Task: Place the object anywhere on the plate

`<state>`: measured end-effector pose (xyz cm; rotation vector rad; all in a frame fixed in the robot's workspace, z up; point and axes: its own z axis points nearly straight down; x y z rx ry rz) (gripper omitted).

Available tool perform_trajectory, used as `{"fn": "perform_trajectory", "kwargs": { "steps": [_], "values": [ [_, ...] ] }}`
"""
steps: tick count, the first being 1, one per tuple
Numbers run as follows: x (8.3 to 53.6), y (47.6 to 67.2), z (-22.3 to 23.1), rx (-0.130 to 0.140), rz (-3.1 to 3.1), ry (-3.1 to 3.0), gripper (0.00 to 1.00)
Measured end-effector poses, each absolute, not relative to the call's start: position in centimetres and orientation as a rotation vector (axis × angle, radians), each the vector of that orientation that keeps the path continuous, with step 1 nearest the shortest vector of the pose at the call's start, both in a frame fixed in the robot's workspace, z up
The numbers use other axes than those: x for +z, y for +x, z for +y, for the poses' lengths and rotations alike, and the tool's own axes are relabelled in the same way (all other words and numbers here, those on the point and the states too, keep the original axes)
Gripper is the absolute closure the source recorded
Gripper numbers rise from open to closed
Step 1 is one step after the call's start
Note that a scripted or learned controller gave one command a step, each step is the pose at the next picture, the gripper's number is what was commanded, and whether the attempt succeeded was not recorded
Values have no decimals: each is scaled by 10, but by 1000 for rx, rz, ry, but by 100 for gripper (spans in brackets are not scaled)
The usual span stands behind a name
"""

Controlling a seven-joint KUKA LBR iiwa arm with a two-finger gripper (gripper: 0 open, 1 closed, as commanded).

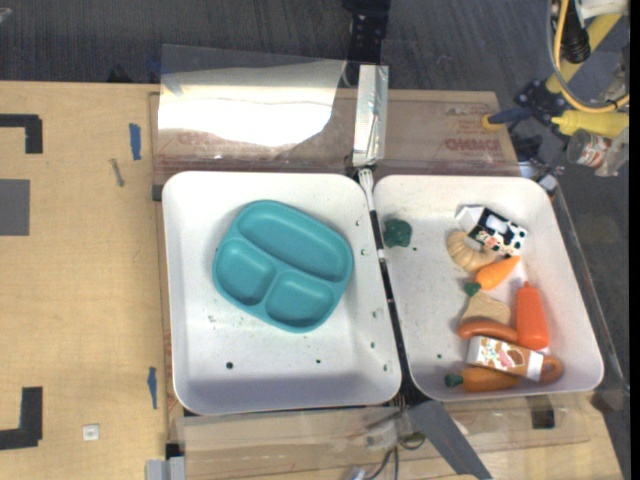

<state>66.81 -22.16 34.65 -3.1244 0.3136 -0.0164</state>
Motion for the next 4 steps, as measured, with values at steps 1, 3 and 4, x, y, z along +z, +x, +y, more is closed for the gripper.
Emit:
{"fn": "perform_trajectory", "kwargs": {
  "steps": [1,3,4],
  "values": [
    [291,652,-221,8,308,-3120,100],
    [230,629,-222,5,314,-3122,100],
    [293,668,-221,-8,311,-3122,100]
  ]
}}
